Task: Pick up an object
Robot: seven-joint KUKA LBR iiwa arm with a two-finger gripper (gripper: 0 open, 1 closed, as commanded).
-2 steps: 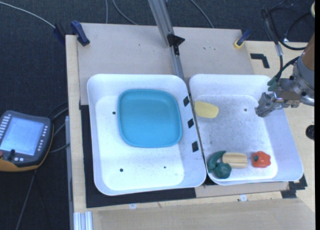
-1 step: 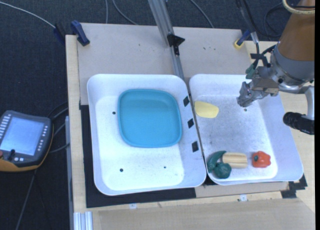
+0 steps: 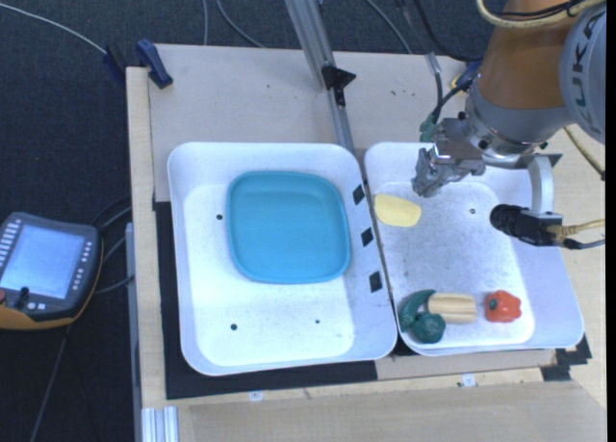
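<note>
My gripper (image 3: 425,182) hangs over the upper left part of the right bin (image 3: 500,238), its tip pointing down and left. A pale yellow piece (image 3: 397,210) lies on the bin floor just below and left of the tip, apart from it. Nothing shows between the fingers. Along the bin's front edge lie a dark green object (image 3: 422,317), a tan cylinder (image 3: 452,307) and a small red pepper-like piece (image 3: 501,306).
The left bin (image 3: 202,325) holds a blue square plate (image 3: 288,225). A metal pole (image 3: 310,36) slants down to the gap between the bins. A black cable end (image 3: 520,222) juts over the right bin's right side. A teach pendant (image 3: 43,267) lies off the bench, left.
</note>
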